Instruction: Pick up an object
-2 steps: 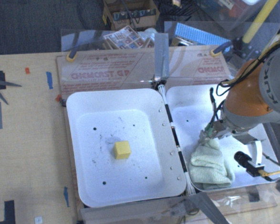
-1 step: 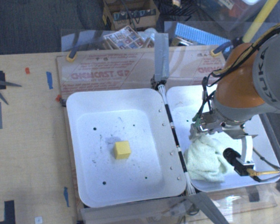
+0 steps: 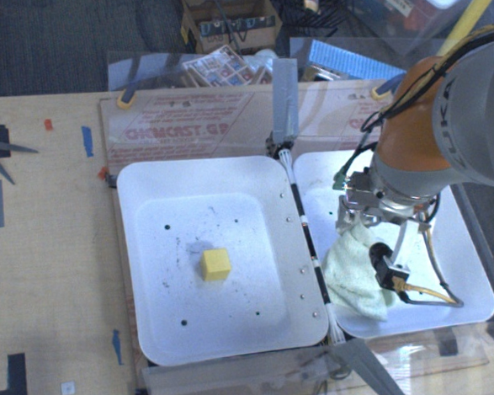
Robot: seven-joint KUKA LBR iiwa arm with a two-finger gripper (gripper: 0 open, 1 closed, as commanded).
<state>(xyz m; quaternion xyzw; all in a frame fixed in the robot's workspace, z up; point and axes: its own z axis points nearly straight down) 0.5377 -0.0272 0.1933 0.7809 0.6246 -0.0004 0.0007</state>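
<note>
Yellow block – left bin, cloth – right bin

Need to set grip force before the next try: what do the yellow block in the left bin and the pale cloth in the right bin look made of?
The yellow block looks like foam or soft plastic: matte, uniform colour, slightly rounded edges; it could be painted wood. The pale cloth looks like soft terry or microfibre fabric: crumpled folds, fuzzy matte surface.
</note>
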